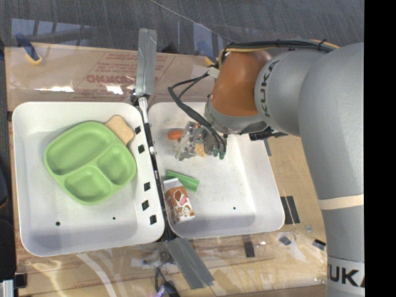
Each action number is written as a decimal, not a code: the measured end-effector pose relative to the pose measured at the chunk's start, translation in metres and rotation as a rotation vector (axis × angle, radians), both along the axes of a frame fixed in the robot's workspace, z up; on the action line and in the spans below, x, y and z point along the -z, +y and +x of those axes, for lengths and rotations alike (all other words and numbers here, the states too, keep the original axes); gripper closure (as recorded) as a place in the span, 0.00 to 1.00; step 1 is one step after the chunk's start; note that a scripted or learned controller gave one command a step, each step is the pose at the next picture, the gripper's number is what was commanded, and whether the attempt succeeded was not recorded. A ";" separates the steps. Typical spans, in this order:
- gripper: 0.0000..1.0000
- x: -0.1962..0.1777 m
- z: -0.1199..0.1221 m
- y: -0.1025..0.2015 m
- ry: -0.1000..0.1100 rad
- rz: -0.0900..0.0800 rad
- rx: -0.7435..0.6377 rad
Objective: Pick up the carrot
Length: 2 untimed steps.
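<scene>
Nearest the camera, the right bin [263,212] holds a small carton [179,203] and a green piece [184,180]. Farther in, the hand [199,142] hangs just beside the carrot [176,134], apparently approaching; whether it is spread I cannot tell. Next it must settle over the carrot. Across the divider, the left bin [37,228] holds a green tray [90,161] and a cracker [120,129].
</scene>
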State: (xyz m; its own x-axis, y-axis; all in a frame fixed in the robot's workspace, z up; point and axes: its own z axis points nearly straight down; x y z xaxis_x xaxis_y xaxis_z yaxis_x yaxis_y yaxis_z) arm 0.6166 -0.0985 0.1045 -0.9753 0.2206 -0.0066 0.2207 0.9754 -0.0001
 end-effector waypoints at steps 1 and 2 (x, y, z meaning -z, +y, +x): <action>1.00 -0.092 -0.004 0.069 -0.002 0.003 0.150; 1.00 -0.087 -0.030 0.121 0.010 0.002 0.368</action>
State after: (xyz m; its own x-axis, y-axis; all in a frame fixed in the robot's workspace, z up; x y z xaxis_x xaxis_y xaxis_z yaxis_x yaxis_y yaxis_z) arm 0.5870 0.0225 0.1911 -0.8307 0.5568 0.0031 0.5568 0.8307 -0.0019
